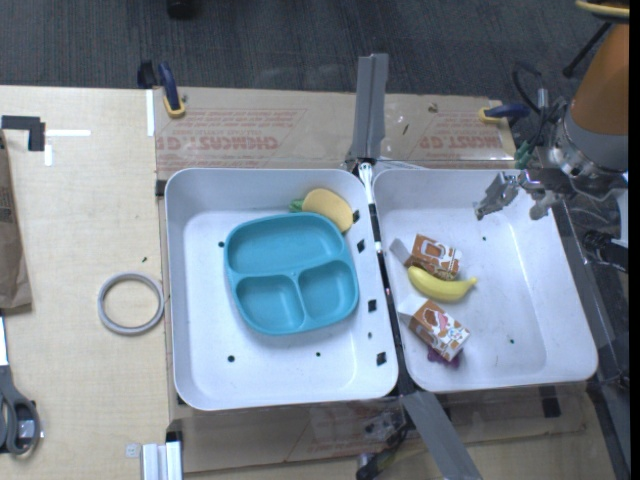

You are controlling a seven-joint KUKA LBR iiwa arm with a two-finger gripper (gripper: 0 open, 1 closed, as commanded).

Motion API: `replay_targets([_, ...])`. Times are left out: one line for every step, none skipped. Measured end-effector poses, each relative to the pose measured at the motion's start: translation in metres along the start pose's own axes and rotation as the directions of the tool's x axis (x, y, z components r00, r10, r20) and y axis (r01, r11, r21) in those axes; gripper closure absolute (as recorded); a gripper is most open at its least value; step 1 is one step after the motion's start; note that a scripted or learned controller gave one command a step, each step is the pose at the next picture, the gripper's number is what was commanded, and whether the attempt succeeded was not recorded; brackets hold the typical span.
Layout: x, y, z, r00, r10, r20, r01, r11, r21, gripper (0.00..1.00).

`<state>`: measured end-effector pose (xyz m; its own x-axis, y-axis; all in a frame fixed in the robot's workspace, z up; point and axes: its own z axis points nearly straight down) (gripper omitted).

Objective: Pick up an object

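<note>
In the right bin point(520, 298) lie a yellow banana point(441, 285), a small orange and white carton point(434, 255) just behind it, and a second such carton point(440, 330) in front of it. My gripper point(516, 197) hangs open above the bin's far right corner, well clear of these objects, with nothing between its fingers. In the left bin point(200, 348) sits a blue three-compartment plate point(290, 273), with a yellow lemon-like fruit point(328, 206) behind its far right corner.
A grey divider post point(370, 108) rises between the bins at the back. On the bench left of the bins lie a grey tape ring point(131, 302) and scissors point(17, 420). Clamps point(168, 90) hold the cardboard sheet behind the bins.
</note>
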<state>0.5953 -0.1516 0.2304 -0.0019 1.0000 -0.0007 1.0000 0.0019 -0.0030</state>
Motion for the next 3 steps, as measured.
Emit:
replay_targets([0.059, -0.016, 0.086, 0.999, -0.048, 0.000, 0.048, 0.999, 0.000, 0.00])
replay_targets([0.068, -0.062, 0.040, 0.996, 0.086, -0.001, -0.086, 0.996, 0.000, 0.00])
replay_targets([0.093, -0.097, 0.040, 0.995, -0.097, -0.001, 0.097, 0.995, 0.001, 0.00])
